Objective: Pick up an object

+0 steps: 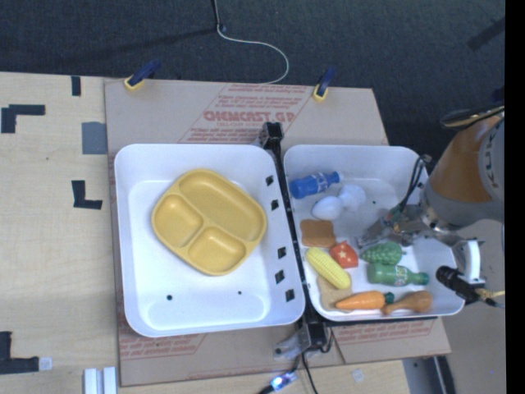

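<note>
The arm reaches into the right bin from the right, its gripper low among the toys, just above the green piece. Whether it is released or clenched I cannot tell; the tip is blurred. Nothing looks lifted: corn, carrot, blue bottle lie in the bin. The left bin holds a yellow tray. The pick seems not yet done
</note>
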